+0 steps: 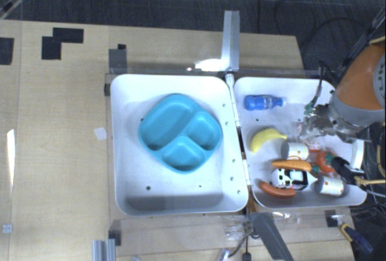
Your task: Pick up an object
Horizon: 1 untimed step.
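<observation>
The left bin [120, 193] held a big blue divided tray [180, 132], which I take as the landmark. To the right of the tray stood the right bin [265, 86]. The arm [362, 88] reached over that bin's far right side, and its gripper [315, 124] hung low there; I cannot tell its opening. Right of the tray lay a blue bottle [263, 102], below it a yellow banana [265, 138], then an orange carrot [291, 164].
</observation>
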Available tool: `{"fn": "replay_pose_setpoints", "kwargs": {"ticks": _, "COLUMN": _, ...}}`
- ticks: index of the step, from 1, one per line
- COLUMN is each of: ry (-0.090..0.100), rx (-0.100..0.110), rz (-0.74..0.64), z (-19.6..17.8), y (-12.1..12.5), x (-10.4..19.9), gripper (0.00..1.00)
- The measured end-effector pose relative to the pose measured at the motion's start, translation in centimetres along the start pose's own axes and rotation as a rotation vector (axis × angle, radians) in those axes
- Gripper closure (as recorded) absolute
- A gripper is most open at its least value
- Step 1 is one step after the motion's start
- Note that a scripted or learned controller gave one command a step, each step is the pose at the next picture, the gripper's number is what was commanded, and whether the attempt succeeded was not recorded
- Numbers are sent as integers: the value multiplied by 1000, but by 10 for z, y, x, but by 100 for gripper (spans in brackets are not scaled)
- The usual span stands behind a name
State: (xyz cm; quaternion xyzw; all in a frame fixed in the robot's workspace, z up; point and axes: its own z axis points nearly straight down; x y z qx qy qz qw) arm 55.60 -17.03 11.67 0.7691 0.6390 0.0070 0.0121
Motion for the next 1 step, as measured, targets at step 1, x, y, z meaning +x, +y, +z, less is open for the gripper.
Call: {"fn": "replay_pose_setpoints", "kwargs": {"ticks": 1, "ry": 4, "rx": 21, "rz": 33, "z": -99, "y": -13, "x": 31, "gripper": 100}}
